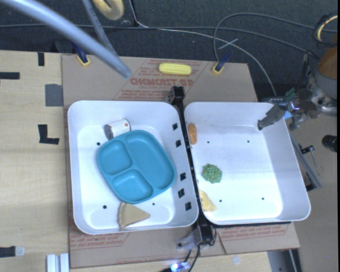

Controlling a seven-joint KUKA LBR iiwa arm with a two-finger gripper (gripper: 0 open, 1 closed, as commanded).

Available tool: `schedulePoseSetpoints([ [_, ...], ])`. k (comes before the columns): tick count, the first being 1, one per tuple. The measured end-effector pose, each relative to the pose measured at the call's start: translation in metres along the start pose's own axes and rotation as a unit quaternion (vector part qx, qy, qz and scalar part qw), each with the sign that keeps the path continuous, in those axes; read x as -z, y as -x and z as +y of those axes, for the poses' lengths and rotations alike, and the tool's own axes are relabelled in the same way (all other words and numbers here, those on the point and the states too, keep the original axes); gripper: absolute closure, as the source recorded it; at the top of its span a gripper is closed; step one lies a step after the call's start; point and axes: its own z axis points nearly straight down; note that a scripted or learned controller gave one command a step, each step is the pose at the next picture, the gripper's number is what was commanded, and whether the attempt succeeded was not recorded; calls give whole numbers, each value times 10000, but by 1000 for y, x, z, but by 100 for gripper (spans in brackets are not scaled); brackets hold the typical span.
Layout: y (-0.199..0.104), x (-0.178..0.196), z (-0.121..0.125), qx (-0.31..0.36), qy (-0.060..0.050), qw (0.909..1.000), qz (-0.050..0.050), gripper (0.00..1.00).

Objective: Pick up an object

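Objects for picking lie spread across the two white bins we see from above: in the right bin (283,205) a green broccoli floret (212,173) sits near the middle of the floor, a small orange piece (192,133) rests against the left wall near the far corner, and a yellowish wedge (207,201) lies by the same wall toward the near side. We find the left bin (78,152) mostly taken up by a blue divided plate (136,166) with three compartments, lying flat and turned at an angle; just beyond its far-left corner a small white cup (118,128) lies on its side, and at its near edge a tan triangular slice (132,215) rests on the bin floor, touching or nearly touching the plate. Beyond the bins, a yellow banana-like object (174,69) lies on the brown cardboard sheet (153,83). We see the gripper (272,118) at the far-right corner of the right bin, over its rim, well apart from the broccoli and the other pieces; its dark fingers point toward the bin, with nothing visible between them, and we cannot tell how far apart they stand. A grey tube (62,24) crosses the upper left of the view
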Motion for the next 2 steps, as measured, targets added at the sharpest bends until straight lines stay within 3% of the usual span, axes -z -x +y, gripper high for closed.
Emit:
schedulePoseSetpoints([
  [1,-1,8,2,18,62,10000,-14,0],
  [2,-1,-45,-8,14,38,10000,-13,0],
])
